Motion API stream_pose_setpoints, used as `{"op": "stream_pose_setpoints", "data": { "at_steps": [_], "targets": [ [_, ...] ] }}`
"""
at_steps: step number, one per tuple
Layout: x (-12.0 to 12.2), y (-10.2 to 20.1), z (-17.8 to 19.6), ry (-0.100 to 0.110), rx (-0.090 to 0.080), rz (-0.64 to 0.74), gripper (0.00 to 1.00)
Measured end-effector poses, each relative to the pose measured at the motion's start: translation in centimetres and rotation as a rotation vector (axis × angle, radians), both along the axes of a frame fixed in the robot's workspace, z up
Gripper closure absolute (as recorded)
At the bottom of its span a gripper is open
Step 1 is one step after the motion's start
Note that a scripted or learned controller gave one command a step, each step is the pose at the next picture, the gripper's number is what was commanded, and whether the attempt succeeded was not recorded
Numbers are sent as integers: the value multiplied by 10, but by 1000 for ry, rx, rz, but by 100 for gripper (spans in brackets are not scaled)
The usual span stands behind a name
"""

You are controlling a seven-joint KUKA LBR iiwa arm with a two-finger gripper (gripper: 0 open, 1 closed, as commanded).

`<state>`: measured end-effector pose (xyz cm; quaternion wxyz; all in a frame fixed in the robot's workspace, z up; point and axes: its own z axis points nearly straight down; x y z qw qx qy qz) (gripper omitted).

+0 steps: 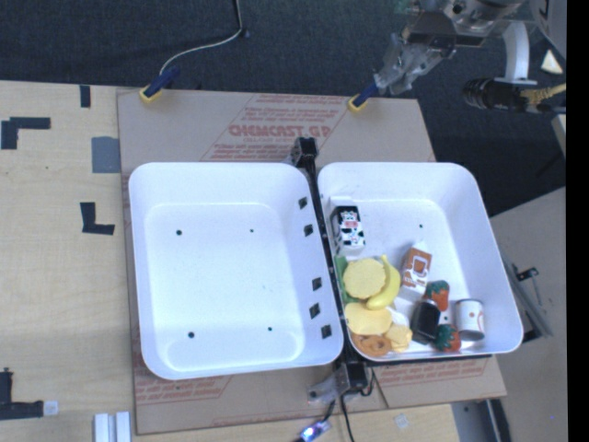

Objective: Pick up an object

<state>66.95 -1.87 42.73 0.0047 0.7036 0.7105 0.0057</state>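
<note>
The right bin (456,191) holds a pile of small objects along its left and front sides. A black-and-white carton (349,229) lies by the divider. Below it sit a yellow round item (363,277), a banana (390,287), an orange-and-white box (417,268), a black item (425,320), a white can (470,318) and a pretzel-like piece (374,344). My gripper (401,69) hangs high above the bench's far edge, well beyond the right bin, with nothing visible between its fingers.
The left bin (221,270) stands beside the right one on a cardboard sheet (267,132). Yellow clamps (158,85) (361,99) sit at the cardboard's far corners, and a cable (235,17) runs across the dark floor behind.
</note>
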Motion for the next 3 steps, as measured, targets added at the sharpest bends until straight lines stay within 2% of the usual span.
{"op": "stream_pose_setpoints", "data": {
  "at_steps": [1, 2, 3],
  "targets": [
    [-1, -5, 31, 11, -2, -6, 100],
    [-1, -7, 102, 8, -2, -6, 100],
    [-10, -19, -100, 34, -2, -11, 100]
  ]
}}
